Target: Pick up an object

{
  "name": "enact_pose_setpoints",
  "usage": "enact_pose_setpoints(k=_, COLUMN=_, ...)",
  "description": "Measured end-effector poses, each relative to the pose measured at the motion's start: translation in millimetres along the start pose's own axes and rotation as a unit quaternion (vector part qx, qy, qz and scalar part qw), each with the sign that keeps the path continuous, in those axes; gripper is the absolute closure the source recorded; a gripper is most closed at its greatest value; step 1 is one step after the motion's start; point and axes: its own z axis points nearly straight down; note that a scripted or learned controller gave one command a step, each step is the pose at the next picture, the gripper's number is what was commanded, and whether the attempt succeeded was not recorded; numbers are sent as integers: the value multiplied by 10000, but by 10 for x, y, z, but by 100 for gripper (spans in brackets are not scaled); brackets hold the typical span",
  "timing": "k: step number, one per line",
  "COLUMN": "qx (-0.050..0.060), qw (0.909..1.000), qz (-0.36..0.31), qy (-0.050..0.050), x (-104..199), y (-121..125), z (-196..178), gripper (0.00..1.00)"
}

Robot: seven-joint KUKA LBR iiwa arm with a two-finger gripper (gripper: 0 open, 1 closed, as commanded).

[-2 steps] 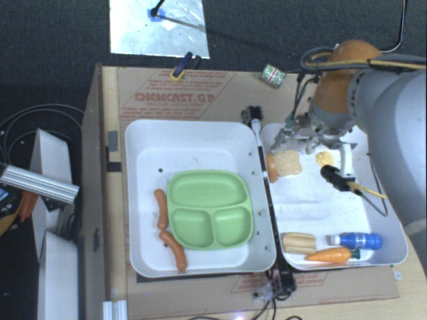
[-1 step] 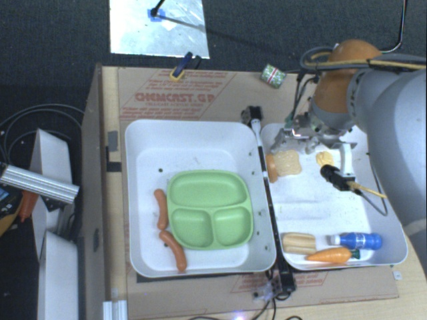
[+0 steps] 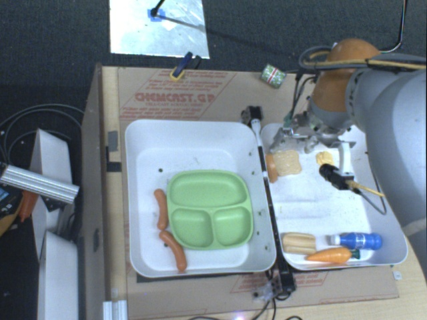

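My gripper (image 3: 288,139) hangs over the far left corner of the right bin (image 3: 390,245), just above a slice of toast (image 3: 285,164). A small yellow piece (image 3: 325,157) lies to the right of the toast. Along the bin's near edge lie a pale bun (image 3: 299,241), an orange carrot (image 3: 328,255) and a white bottle with blue ends (image 3: 355,240). I see nothing held in the gripper.
The left bin (image 3: 143,179) holds a green divided plate (image 3: 210,209) and two sausages, one (image 3: 160,209) beside the plate's left edge and one (image 3: 175,251) at its near left corner. A small green can (image 3: 273,75) lies on the cardboard behind the bins.
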Motion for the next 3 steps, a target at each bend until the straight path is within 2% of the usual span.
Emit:
enact_pose_setpoints(k=2, qx=-15, qw=10000, qz=14, qy=0, x=-8, y=-52, z=-1, gripper=0)
enact_pose_setpoints(k=3, qx=-35, qw=10000, qz=5, qy=5, x=-4, y=-33, z=-126, gripper=100)
